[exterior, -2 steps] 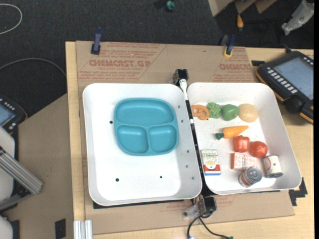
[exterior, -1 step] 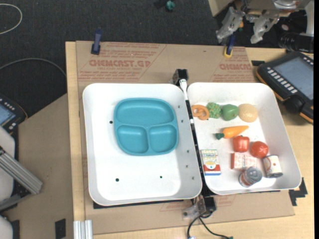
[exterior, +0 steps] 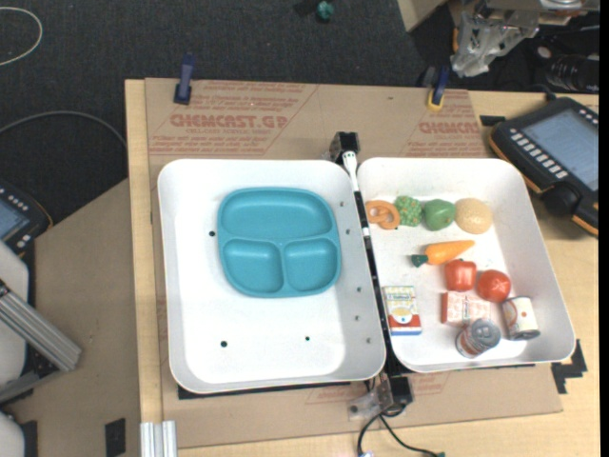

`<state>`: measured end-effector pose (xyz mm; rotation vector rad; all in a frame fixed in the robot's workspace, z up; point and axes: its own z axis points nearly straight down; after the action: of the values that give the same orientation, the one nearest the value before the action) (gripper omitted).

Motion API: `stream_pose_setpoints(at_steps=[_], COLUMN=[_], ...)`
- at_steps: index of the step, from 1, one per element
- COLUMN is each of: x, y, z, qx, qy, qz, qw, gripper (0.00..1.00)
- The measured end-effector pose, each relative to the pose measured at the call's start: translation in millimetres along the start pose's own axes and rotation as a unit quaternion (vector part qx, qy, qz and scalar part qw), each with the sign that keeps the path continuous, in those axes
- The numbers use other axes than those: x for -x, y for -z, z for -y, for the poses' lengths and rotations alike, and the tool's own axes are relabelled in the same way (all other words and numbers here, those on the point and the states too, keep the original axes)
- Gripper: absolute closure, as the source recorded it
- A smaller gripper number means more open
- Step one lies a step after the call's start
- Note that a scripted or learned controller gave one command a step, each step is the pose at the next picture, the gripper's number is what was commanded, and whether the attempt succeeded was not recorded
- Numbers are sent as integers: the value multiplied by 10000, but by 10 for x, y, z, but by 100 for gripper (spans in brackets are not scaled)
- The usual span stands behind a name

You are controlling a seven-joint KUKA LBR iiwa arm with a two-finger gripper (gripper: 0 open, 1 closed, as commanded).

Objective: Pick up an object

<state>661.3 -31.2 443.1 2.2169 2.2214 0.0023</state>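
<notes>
Currently gripper [exterior: 473, 57] above bench, well clear of right bin [exterior: 539, 255]; jaw state unclear, can't tell. Carrot [exterior: 447, 250] mid-bin, lying flat: prob. light, stiff, smooth plastic; grip across middle.

The left shallow white bin [exterior: 181, 255] has open floor along its lower part and down both sides; the teal three-compartment plastic plate [exterior: 279, 241] fills its upper middle. In the right shallow white bin [exterior: 533, 208], bare floor lies across the top strip and in the lower left corner. The middle is crowded: a row of brown pretzel [exterior: 382, 214], green broccoli [exterior: 408, 209], green pepper [exterior: 438, 214] and pale round bun [exterior: 474, 215], with an orange carrot [exterior: 447, 251] just below. Red tomatoes [exterior: 478, 280], a small carton [exterior: 402, 309] and cans [exterior: 479, 336] pack the lower right closely.
</notes>
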Motion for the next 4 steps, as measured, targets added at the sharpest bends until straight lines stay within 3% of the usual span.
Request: stream_pose_setpoints(at_steps=[1,2,3,4], x=[-255,-325,-391,-581], y=[-664,-552,-699,-916], z=[440,1521,1835,1824], qx=[-58,-47,-41,-39], qy=[1,-5,-5,0], qz=[-11,-18,-11,-9], qw=[10000,10000,10000,10000], gripper=[100,100,100,100])
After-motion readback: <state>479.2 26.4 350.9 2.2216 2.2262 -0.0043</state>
